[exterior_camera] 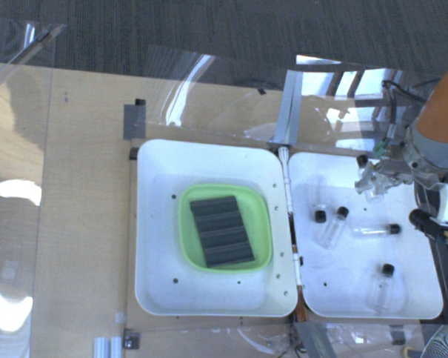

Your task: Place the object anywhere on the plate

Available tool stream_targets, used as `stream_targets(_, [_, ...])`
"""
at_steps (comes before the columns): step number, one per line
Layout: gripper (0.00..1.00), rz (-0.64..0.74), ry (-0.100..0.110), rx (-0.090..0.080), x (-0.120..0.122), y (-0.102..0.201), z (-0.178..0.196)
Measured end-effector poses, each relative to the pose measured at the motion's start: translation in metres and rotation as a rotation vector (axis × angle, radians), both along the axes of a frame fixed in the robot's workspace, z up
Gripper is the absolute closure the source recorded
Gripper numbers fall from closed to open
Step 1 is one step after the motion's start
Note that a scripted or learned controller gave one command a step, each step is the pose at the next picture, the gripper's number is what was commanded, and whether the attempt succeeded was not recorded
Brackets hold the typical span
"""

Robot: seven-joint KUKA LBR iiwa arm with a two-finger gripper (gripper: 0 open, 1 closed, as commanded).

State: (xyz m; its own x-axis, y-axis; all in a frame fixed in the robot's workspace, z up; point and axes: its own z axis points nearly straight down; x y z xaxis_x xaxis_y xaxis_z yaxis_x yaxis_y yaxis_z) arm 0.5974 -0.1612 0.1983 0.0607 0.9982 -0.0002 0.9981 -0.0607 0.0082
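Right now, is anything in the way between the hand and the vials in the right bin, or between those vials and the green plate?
Nothing visible blocks the hand from the clear vials. Toward the green plate stand the two bins' adjoining rims. A dark ridged block already covers most of the plate's floor.

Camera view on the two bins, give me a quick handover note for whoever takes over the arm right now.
Gripper: over the upper right corner of the right bin; whether it is open or shut cannot be told, and nothing is seen held.
Objects: several clear vials with black caps lie in the right bin, two near its middle left, one lying flat further right, one near the lower right.
Plate: the green plate sits in the left bin with a dark ribbed block on it.
Done: no vial on the plate yet.
Left: pick a vial, carry it over, set it on the plate.
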Motion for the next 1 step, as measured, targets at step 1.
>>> stream_targets(1, [1.00, 0.085, 0.005, 0.000, -0.0470, 0.0475, -0.0287])
